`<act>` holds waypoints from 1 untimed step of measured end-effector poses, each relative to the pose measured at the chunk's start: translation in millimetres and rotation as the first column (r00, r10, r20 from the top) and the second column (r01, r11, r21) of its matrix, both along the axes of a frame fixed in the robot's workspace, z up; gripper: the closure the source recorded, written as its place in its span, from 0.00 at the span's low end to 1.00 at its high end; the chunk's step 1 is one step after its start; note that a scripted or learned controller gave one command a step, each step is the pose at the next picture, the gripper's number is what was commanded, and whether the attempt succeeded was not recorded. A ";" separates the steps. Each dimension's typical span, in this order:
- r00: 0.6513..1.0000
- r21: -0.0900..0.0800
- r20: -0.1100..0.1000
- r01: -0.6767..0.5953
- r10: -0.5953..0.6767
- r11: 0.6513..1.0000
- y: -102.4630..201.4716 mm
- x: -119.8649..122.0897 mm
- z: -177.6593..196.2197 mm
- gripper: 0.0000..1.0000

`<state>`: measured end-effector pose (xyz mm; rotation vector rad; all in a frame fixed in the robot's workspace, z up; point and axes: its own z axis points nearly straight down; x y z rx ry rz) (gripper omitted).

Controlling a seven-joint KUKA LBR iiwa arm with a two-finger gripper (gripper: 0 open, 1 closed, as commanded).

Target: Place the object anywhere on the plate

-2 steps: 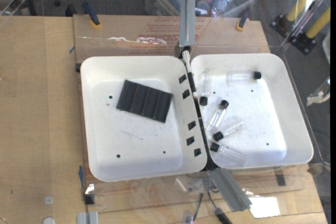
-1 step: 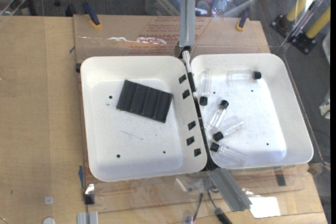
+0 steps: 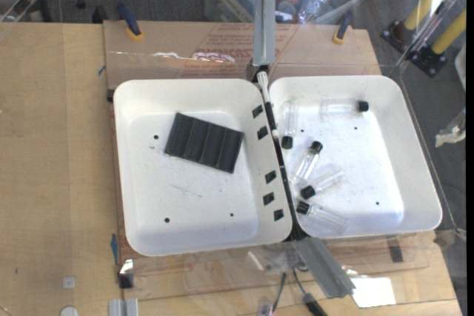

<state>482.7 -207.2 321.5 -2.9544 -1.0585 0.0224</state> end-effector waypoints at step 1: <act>1.000 -0.001 -0.001 -0.001 0.001 1.000 -0.4 0.3 9.3 1.00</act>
